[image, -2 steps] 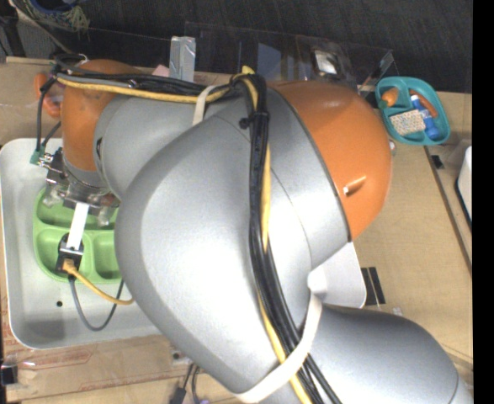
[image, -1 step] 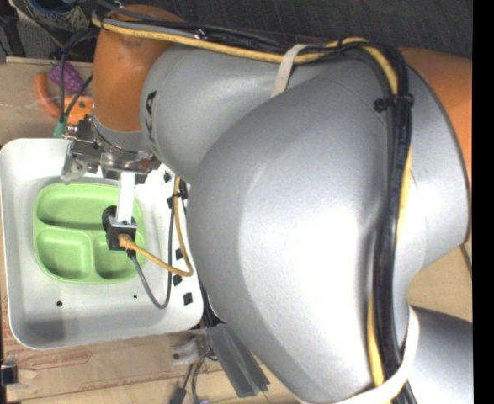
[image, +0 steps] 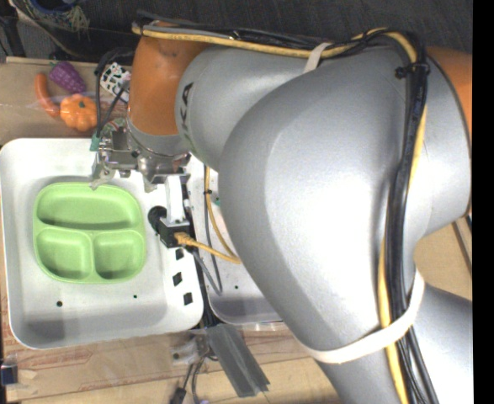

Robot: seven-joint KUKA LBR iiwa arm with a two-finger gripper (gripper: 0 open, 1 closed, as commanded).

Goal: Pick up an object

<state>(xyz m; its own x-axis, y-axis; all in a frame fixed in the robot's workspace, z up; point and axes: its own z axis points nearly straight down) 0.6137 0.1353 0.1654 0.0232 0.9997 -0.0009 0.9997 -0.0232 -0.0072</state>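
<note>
From the camera view above the bench, the arm (image: 331, 167) reaches in across the right side and covers most of the right bin (image: 242, 308), so its gripper (image: 112, 160) hangs at the upper rim of the left bin (image: 19, 225), whether open or closed I cannot tell. The likeliest thing to lift, a green divided tray (image: 89, 231), lies flat in that bin just below the gripper, probably because that puts it within reach. An orange toy pumpkin (image: 79, 112) and a purple toy (image: 65, 77) lie outside the bins on the bench.
</note>
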